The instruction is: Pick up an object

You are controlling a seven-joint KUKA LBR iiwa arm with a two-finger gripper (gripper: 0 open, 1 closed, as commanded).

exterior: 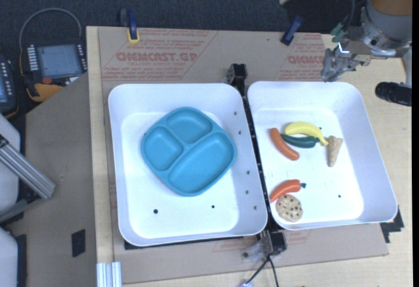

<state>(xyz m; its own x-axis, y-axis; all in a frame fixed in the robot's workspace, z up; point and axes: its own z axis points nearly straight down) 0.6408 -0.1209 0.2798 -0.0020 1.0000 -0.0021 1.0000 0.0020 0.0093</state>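
Above the right bin's [366, 115] far rim, end effector [334, 68] (finger state unclear), banana [304, 130], sausage [284, 144] below.

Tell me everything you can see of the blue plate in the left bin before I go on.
The blue plate is a rounded, squarish divided dish that looks like matte plastic, with three compartments: two smaller ones toward the top and left, one larger toward the lower right. It lies flat and right side up, turned at an angle, near the middle of the left bin. All three compartments look bare. Nothing touches it but the bin floor.
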